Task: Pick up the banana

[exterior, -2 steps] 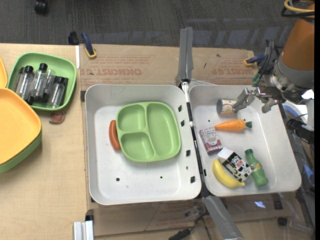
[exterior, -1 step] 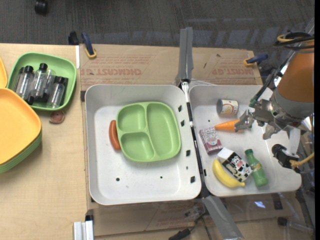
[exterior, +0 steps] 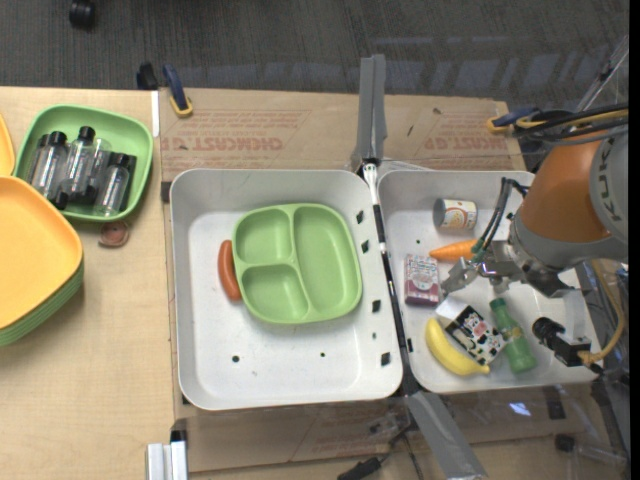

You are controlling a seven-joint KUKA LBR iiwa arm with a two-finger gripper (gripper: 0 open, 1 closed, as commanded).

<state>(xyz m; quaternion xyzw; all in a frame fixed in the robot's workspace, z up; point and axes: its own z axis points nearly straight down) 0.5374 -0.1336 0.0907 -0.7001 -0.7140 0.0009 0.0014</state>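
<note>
1. Metal-grey gripper (exterior: 478, 271) sits over the right bin (exterior: 415, 183), arm (exterior: 560, 208) coming in from the right w/ its orange band above the wrist. Fingers look splayed apart, nothing between them afaict; the small tips are hard to read, so that's my best call.

2. Landmark = banana (exterior: 450, 348). It lies yellow and curved near the front wall of the right bin, partly tucked under a black-and-white patterned box (exterior: 474, 334) that overlaps its upper right side.

3. Gripper is behind the banana and a bit to its right, apart from it, not touching.

4. Around the banana: purple packet (exterior: 422, 279) behind it; carrot (exterior: 455, 251) further behind, just beside the gripper; small can (exterior: 455, 213) beyond that near the bin's back; green bottle (exterior: 512, 340) to the banana's right, past the patterned box.

5. Left of the banana, across the bin divider: left bin (exterior: 200, 348) w/ green divided plate (exterior: 297, 261) and a red sausage-like item (exterior: 229, 269) against the plate's left edge.

6. Risks, imo:
- Patterned box overlaps the banana, so a straight descent could close on the box or pinch both.
- Banana hugs the front wall; one finger may hit the wall and stop short.
- Curved, smooth skin: an off-centre grip prob. lets it rotate or slip out on lift.
- Carrot sits so near the fingers that it could be knocked or grabbed by mistake.

7. Task not done yet; banana is on the bin floor.
</note>
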